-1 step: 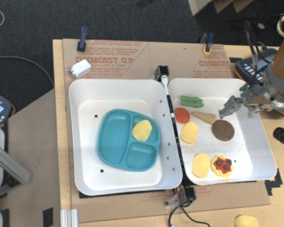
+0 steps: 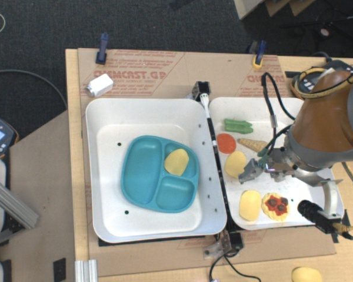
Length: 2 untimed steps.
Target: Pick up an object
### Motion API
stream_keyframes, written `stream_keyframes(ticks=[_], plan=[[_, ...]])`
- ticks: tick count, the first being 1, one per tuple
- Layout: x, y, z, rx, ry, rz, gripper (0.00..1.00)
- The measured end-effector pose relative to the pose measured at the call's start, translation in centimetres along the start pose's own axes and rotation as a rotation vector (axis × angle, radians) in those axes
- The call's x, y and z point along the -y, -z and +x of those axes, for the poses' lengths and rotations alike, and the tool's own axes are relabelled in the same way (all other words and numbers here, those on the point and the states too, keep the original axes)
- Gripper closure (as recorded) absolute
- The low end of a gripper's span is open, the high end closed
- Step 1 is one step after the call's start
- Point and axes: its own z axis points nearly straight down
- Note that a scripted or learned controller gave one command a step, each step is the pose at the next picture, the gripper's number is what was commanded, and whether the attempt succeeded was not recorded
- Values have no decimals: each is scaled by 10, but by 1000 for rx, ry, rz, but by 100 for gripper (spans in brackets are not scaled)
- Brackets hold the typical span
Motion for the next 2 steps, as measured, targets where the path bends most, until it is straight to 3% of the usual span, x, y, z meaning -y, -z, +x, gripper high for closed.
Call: stream_keyframes(ticks=[1, 2], plan=[[-3, 4, 106, 2, 7, -13, 0], [-4, 15, 100, 5, -4, -16, 100]])
